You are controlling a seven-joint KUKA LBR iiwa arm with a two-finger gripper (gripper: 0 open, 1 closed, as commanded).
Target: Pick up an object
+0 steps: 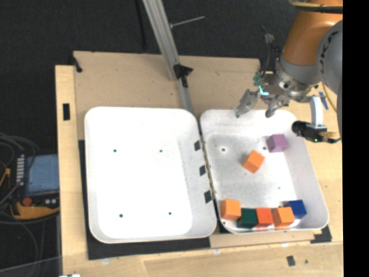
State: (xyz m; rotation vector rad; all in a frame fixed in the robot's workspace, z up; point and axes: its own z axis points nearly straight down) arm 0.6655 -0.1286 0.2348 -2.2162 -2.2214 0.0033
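So the arm (305,33) comes in from approx 2 o'clock w/ the claw (256,105) hanging over the far rim of the right bin (305,172), around 12 o'clock of that bin. Claw's fingers are spread apart, released, nothing between them.

Stuff in the right bin: purple cube (277,142) at about 1 o'clock of the bin's middle, orange cube (252,161) tilted on a corner near the middle, apart from the purple one. Then along the near wall at 6 o'clock there's a row touching or nearly touching: orange block (231,208), green block (248,217), another orange one (264,215), a third orange (283,216), and a blue block (297,207) at the 5 o'clock end.

Left bin (144,172) sits just beside the right one on the desk (115,74), at 9 o'clock from it.
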